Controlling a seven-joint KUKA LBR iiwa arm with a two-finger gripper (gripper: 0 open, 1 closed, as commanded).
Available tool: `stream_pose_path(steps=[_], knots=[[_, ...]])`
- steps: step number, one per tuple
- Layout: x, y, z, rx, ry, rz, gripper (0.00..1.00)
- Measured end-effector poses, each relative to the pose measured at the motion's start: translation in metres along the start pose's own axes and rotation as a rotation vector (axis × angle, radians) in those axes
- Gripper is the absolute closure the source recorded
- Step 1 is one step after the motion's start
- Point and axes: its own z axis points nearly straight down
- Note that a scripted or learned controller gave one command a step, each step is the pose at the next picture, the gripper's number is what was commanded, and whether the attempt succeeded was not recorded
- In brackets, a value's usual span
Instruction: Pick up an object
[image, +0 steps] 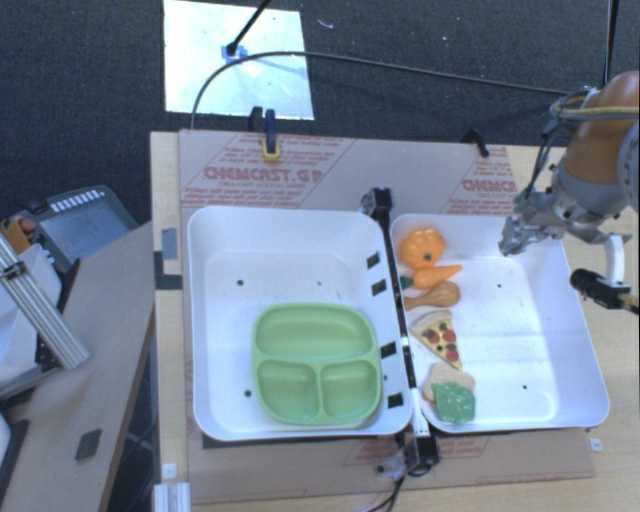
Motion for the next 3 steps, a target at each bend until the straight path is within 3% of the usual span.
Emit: stream_pose_path(steps=[2, 3], knots=[[0.004, 0.013, -0.111, -0.002, -0.001, -0.005, 1.0], [0.048, -0.007, -0.098, 0.006, 0.003, -0.008, 1.0]])
